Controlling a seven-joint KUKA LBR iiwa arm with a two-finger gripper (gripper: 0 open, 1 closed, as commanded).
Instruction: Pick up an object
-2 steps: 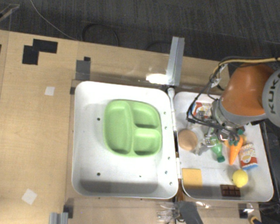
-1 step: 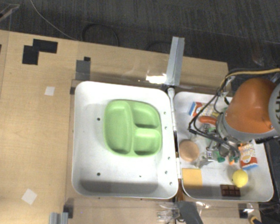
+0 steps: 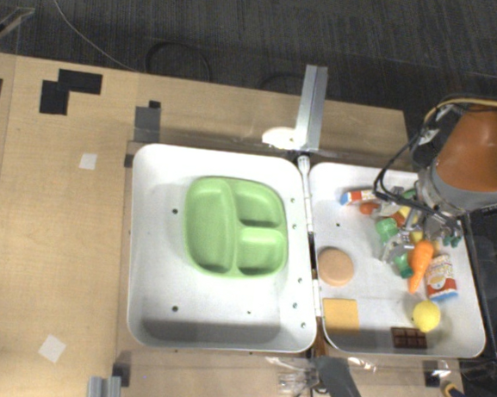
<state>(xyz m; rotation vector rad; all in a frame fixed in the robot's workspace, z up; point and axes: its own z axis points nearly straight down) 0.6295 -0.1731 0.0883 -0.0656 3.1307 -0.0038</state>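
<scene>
The right bin (image 3: pixel 469 342) holds a scatter of toy foods. A round tan bun (image 3: pixel 336 266) and a tan square cracker (image 3: pixel 340 312) lie on its left side. A chocolate bar (image 3: pixel 408 339) and a lemon (image 3: pixel 427 315) sit near the front edge. An orange carrot (image 3: pixel 419 262), a small printed packet (image 3: pixel 441 281) and green pieces (image 3: pixel 387 229) cluster at the back right. My gripper (image 3: pixel 408 231) hangs low over that cluster, right above the green pieces and the carrot's top. The wrist covers part of the pile.
The left bin (image 3: pixel 147 314) bears a green divided plate (image 3: pixel 233 227). A red and white wrapper (image 3: pixel 358 196) and a small red piece (image 3: pixel 368 209) lie at the right bin's back. A metal post (image 3: pixel 312 104) stands behind the bins. Cables loop around the wrist.
</scene>
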